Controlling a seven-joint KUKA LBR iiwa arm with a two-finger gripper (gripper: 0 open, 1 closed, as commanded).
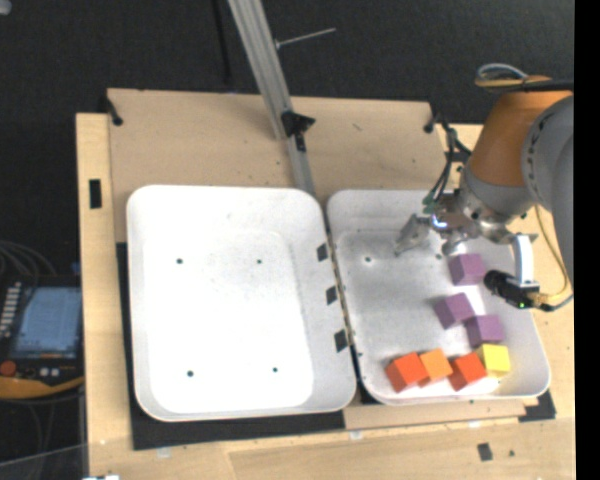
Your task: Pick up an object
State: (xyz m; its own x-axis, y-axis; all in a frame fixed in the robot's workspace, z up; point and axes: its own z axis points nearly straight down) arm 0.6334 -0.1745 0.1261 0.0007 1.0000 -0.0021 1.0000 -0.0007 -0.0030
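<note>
Purple, orange, red, yellow blocks — clustered in right bin

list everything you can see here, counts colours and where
purple blocks: 3, purple, right bin, running down its right side from just under the gripper
orange and red blocks: 3, two orange-red and one lighter orange, in a row along the right bin's front edge
yellow block: 1, yellow, right bin's front right corner, beside the row's end
right bin: 1, white, right half of the bench
left bin: 1, white, left half of the bench
metal post: 1, grey, slanting up from between the bins
handheld screen: 1, blue display, orange casing, left of the bench
arm: 1, grey with orange band, entering from the right
gripper: 1, over the right bin's rear part
</note>
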